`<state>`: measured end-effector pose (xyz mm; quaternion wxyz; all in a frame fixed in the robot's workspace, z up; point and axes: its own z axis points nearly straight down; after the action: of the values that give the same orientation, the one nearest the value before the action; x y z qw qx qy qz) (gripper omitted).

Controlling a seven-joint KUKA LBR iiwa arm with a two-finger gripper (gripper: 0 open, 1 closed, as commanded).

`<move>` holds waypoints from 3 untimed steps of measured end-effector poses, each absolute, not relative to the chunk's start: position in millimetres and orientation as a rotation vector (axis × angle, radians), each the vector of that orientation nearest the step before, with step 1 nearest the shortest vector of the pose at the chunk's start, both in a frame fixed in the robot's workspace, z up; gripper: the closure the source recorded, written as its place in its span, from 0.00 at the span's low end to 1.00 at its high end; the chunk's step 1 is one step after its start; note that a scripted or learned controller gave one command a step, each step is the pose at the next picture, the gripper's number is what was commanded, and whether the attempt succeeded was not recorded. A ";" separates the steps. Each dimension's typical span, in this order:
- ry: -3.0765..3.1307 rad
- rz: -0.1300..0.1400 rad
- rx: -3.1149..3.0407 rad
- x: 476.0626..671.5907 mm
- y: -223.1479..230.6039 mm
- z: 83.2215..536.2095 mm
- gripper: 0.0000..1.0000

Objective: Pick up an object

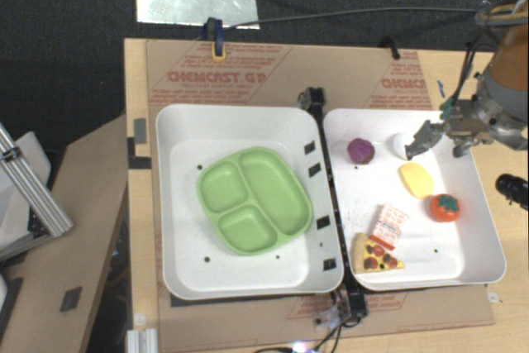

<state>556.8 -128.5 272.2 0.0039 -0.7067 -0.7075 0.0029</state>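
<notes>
The right bin (pixel 483 260) holds a purple round object (pixel 360 150), a yellow lemon-like piece (pixel 416 178), an orange tomato-like ball (pixel 444 207), a small red and white box (pixel 388 223) and a pizza slice toy (pixel 376 255). My gripper (pixel 440 138) hangs over the back right of this bin, just above and right of the yellow piece. Its two grey fingers are spread apart with nothing between them. A small white object (pixel 397 145) lies beside the left finger.
The left bin (pixel 178 178) carries a green divided plate (pixel 252 200). Black clips sit along the ridge between the bins (pixel 318 169). The arm enters from the right edge. Cardboard lies under both bins.
</notes>
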 end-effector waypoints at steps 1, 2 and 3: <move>-2.226 -0.002 -2.219 558.7 -128.3 278.3 0.00; -2.221 0.003 -2.218 558.3 -125.4 215.7 0.00; -2.221 0.003 -2.219 556.4 -131.3 154.7 0.00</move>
<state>556.4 -131.3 154.7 0.0013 -0.7068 -0.7074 0.0009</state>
